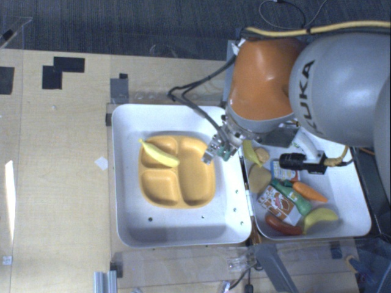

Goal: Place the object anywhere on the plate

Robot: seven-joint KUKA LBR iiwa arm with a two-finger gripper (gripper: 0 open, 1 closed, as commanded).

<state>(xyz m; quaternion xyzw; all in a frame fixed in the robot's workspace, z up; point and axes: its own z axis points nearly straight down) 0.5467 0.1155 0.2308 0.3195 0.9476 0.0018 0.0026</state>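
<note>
In the left bin (122, 182) the yellow divided plate (178, 179) already has the banana slice (160, 154) lying across its upper-left compartment — so the placing looks done — while the gripper (218, 149) hovers over the plate's right edge with nothing visibly between its tips, though how wide it's open is too small to tell.

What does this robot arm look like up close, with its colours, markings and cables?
The arm is bulky and rounded, a smooth light grey shell with dark KUKA lettering on its side. A glossy orange band sits above the wrist. Its small metallic gripper has a greenish part. Black cables loop past the wrist, and a yellow cable runs across the top.
</note>
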